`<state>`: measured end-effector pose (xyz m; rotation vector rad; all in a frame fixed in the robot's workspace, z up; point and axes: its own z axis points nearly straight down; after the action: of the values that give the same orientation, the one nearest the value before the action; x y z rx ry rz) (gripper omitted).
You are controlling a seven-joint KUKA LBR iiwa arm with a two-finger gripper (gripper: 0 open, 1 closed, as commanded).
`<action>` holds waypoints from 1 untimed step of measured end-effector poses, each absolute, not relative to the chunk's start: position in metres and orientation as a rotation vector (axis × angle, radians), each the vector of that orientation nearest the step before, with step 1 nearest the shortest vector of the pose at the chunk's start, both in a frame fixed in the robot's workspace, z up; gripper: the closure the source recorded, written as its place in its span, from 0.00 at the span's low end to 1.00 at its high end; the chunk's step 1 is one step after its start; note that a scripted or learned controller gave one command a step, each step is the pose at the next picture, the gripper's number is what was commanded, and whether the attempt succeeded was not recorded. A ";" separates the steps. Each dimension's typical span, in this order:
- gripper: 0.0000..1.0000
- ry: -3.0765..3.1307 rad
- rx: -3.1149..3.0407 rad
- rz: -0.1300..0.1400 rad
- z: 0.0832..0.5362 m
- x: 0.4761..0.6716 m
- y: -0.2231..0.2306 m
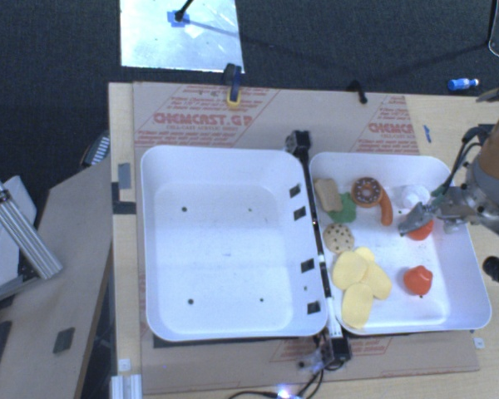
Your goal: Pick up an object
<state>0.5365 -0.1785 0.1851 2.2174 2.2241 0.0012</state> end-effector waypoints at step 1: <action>0.00 2.225 2.210 0.003 0.081 0.627 -0.206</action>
<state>0.6265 -0.2063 0.0808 2.2103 2.2254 0.0035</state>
